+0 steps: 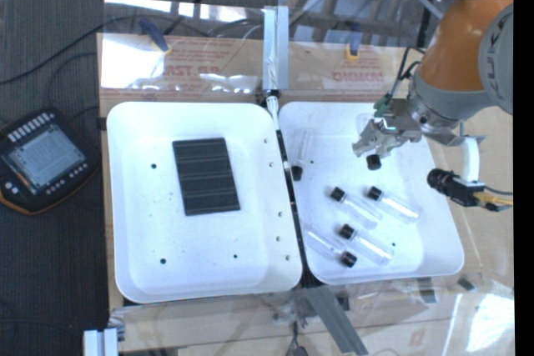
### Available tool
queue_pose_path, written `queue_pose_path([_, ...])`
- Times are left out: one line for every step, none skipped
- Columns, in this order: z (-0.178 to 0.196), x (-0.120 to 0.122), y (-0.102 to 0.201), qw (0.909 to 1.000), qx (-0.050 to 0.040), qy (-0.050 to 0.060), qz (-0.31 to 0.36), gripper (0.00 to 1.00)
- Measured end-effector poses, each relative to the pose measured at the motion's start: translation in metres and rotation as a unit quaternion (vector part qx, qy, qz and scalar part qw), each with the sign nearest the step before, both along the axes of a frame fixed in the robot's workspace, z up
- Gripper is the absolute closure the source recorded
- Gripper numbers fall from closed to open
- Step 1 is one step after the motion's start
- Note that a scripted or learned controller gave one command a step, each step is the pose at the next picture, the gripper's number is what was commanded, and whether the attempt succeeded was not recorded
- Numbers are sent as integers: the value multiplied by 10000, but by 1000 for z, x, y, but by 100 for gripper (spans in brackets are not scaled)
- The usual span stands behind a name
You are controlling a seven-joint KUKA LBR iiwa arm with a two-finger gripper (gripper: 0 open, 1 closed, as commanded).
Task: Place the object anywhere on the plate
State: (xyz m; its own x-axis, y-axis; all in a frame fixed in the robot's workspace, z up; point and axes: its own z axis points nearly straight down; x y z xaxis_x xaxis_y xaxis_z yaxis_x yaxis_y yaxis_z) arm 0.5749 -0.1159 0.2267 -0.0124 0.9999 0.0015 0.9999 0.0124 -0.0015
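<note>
gripper [377, 147] hangs over the right bin [434, 254], pinching a black-capped vial [373, 160] between its fingers; four more vials [360, 217] lie below it; the dark ribbed plate [205, 175] sits in the left bin [133, 204].

Hidden, cropped and unclear parts

The arm [476, 37] is cut off by the top and right edges, so only its wrist end shows. The gripper [375, 147] is too small and blurred to tell how its fingers stand. The clear vials [367, 221] nearly vanish against the right bin [442, 258]; their bodies are hard to trace apart from the black caps.
</note>
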Motion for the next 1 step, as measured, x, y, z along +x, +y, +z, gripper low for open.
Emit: queue_pose_path([-22, -8, 96, 9986, -7, 8, 534, 100])
